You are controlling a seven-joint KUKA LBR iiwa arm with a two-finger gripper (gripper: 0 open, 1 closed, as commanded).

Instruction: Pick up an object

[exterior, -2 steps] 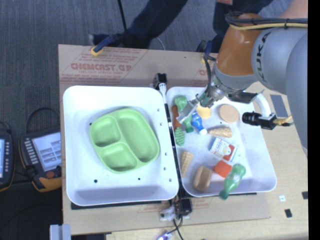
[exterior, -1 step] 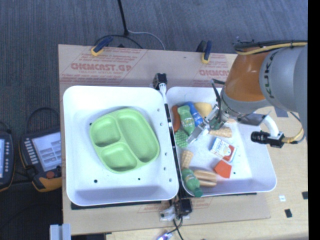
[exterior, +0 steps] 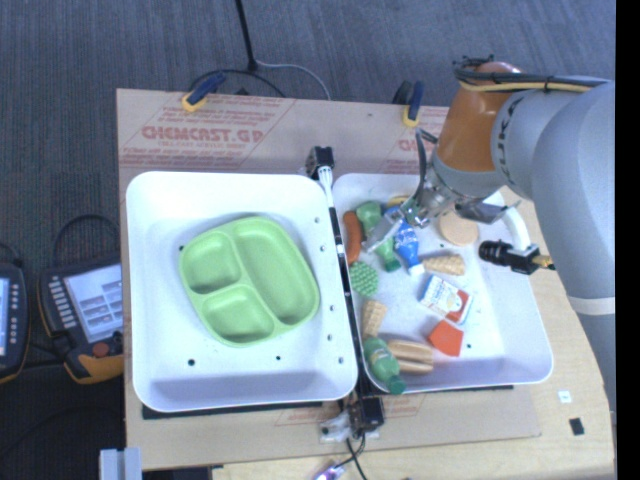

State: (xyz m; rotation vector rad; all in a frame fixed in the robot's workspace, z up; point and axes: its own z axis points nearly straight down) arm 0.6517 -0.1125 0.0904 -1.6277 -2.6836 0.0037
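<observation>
Camera view, arm reaching from right, tool (exterior: 418, 211) low over right bin (exterior: 520, 363) clutter, grip state unclear

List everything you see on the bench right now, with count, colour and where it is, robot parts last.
Divided plate: one, light green, in the left bin.
Left bin: one, white, left half of the bench.
Right bin: one, white, beside the left bin.
Carrot: one, orange, at the right bin's left wall.
Blue bottle: one, blue and white, upper middle of the right bin.
Carton: one, white and red, middle of the right bin.
Orange block: one, orange-red, below the carton.
Hot dog: one, tan, near front of the right bin.
Green bottle: one, green, front left corner of the right bin.
Clamps: two, yellow and blue, on the board's far edge.
Arm: one, grey with orange band, from the right.
Tool: one, low over the right bin's upper part.
</observation>
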